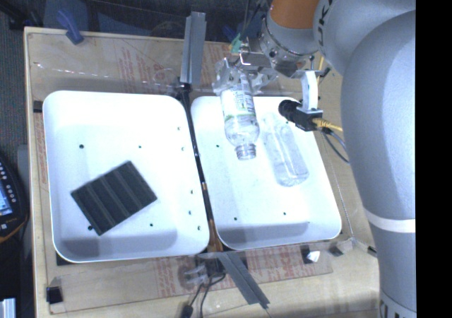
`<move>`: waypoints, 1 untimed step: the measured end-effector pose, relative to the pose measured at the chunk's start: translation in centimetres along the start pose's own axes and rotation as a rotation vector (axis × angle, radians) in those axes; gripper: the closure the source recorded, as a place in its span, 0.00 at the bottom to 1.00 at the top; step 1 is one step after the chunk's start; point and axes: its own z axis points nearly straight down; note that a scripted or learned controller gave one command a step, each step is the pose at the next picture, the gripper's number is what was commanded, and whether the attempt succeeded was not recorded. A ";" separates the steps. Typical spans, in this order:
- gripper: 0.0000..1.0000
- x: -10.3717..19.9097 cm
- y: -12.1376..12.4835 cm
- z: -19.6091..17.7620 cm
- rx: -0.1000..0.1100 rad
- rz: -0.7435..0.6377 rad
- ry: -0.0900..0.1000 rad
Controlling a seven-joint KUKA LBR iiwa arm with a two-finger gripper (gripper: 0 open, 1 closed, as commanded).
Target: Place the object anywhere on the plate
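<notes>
You see the gripper [239, 78] closed on the base of a clear plastic bottle [239, 117], holding it neck-down over the far end of the right bin [321, 225], while the dark ribbed plate [114, 196] lies in the left bin [60, 108].

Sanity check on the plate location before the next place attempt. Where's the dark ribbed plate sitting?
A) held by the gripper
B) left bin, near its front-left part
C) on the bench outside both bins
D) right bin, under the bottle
B: the dark ribbed plate lies flat in the left bin, while the clear bottle is over the right bin.
</notes>
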 end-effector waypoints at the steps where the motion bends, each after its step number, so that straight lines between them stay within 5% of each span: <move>1: 1.00 1.2 0.1 0.7 0.004 0.134 0.001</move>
